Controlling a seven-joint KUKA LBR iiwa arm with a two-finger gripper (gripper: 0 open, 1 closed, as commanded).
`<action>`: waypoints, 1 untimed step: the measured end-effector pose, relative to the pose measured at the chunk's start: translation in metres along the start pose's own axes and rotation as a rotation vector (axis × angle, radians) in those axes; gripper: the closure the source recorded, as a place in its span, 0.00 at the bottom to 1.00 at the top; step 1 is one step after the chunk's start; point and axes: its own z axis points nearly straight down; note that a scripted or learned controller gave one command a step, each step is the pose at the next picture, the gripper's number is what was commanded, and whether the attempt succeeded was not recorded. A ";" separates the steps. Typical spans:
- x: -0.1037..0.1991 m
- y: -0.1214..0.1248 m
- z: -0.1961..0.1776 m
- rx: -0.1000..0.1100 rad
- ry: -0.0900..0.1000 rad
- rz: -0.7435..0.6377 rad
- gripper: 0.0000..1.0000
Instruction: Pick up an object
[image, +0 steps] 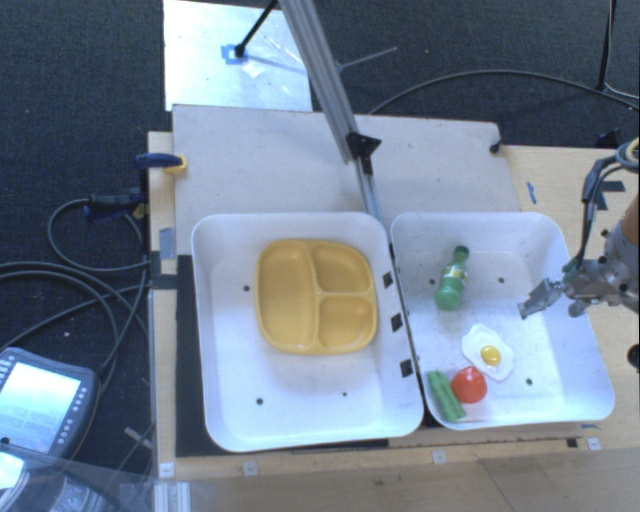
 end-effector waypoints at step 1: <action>0.000 0.000 0.000 0.000 0.000 0.001 0.00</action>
